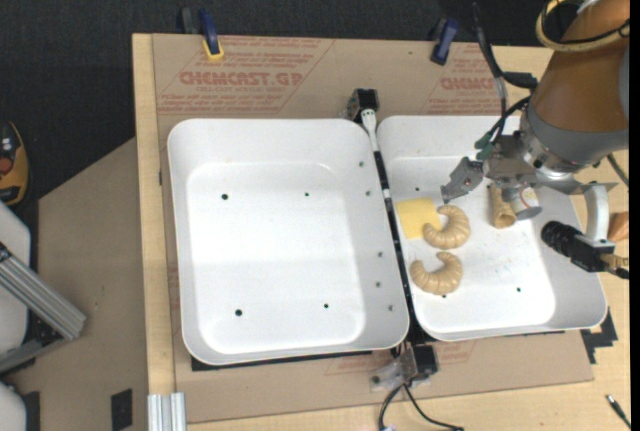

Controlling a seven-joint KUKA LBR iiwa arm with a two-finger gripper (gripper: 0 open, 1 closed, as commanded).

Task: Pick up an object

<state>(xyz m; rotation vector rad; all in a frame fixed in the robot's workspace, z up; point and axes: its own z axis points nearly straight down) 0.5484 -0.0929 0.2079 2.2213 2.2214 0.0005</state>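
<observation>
Croissants lie near right bin's inner wall, hand above.

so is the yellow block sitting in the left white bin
No, the yellow block lies in the right white bin, beside two tan croissant-shaped pieces.

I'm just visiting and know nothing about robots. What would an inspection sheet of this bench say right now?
Surface: left bin and right bin side by side on a board with red print.
Job's things: two croissants, a yellow block and a small tan cylinder, all in the right bin.
Clutter: nothing seen.
Grippers: gripper above the right bin, fingers spread, holding nothing.
Cables: black cable by the arm; wires at the front edge.
Surroundings: blue clamps, dark floor.
</observation>
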